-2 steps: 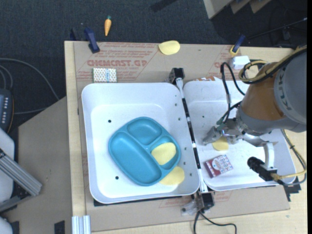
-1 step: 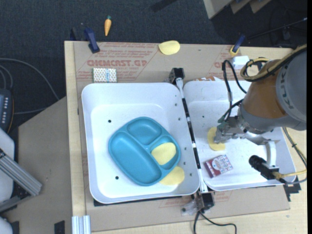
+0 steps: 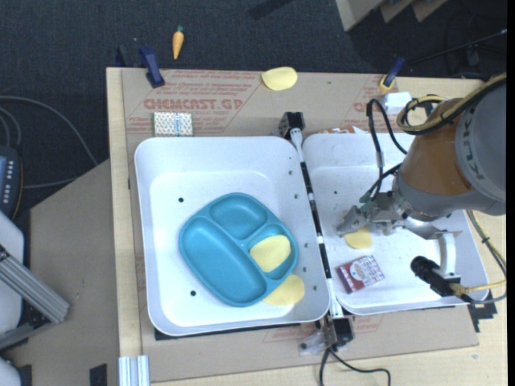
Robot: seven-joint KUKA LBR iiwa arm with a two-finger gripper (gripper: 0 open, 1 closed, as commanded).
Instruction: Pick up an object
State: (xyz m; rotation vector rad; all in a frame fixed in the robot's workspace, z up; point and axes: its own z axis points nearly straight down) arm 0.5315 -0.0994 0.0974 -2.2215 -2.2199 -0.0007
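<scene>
The arm (image 3: 434, 167) reaches in from the right over the right bin (image 3: 338, 175), and its hand (image 3: 354, 218) is low over the middle of that bin, pointing toward the wall shared with the left bin (image 3: 185, 167). I cannot tell whether the hand is open or closed, and nothing can be seen gripped in it. A small yellow piece (image 3: 359, 239) lies on the bin floor just beside the hand's tip, on the side nearer the camera; they are so close that contact cannot be judged. A red packet (image 3: 360, 273) lies flat nearer the front of the same bin, apart from the yellow piece.

In the left bin a blue plate (image 3: 217, 252) with compartments sits at a slant. A yellow slice (image 3: 271, 252) rests in its small right-hand compartment, and a second yellow slice (image 3: 285, 291) lies on the bin floor against the plate's lower right edge.

On the counter (image 3: 201, 99) behind the bins are a yellow disc (image 3: 279, 78) and a small patterned packet (image 3: 173, 123), well apart from each other
</scene>
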